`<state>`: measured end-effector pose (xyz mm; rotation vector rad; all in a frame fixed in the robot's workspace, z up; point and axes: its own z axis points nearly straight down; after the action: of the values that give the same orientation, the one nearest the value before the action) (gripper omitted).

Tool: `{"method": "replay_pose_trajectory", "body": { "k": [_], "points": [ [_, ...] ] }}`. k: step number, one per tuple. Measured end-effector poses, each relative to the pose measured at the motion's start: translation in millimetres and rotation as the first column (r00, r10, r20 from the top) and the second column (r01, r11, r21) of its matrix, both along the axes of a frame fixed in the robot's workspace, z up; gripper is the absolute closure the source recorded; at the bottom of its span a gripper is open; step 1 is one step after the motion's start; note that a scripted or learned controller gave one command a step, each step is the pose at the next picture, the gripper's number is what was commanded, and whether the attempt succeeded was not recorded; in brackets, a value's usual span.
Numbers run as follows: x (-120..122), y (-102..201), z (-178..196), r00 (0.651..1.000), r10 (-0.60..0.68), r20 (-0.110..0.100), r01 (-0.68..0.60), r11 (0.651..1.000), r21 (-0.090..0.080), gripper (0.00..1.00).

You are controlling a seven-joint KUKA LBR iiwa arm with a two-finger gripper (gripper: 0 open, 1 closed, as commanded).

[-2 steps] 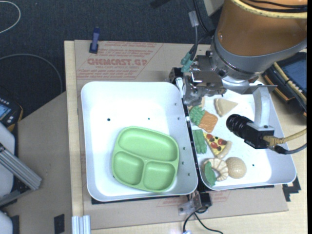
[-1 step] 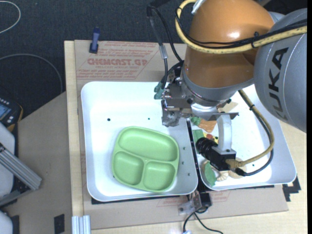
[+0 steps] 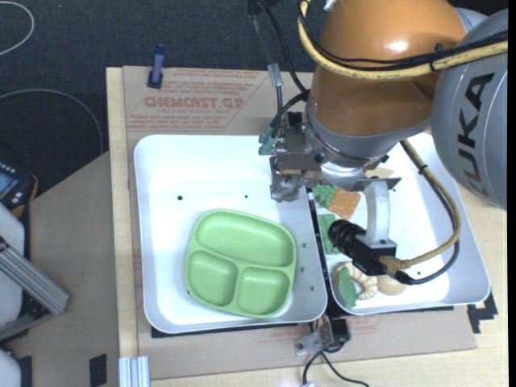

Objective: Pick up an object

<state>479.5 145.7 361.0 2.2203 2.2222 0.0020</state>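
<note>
— Where are the jaws?
— Low at the wall between the two bins, below the arm [image 3: 379, 63]. Released or clenched, I cannot tell.
— And the things to pick?
— A green divided plate [image 3: 240, 262] lies in the view's left bin [image 3: 161, 216]. An orange piece [image 3: 345, 204] and a beige piece [image 3: 393, 285] sit in the right bin [image 3: 451, 264]
</note>
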Motion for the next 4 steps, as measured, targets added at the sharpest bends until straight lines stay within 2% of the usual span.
{"method": "replay_pose_trajectory", "body": {
  "k": [4],
  "points": [
    [1.8, 1.2, 40.4, 1.000, 0.002, 0.007, -0.002, 1.000, 0.001, 1.00]
  ]
}}
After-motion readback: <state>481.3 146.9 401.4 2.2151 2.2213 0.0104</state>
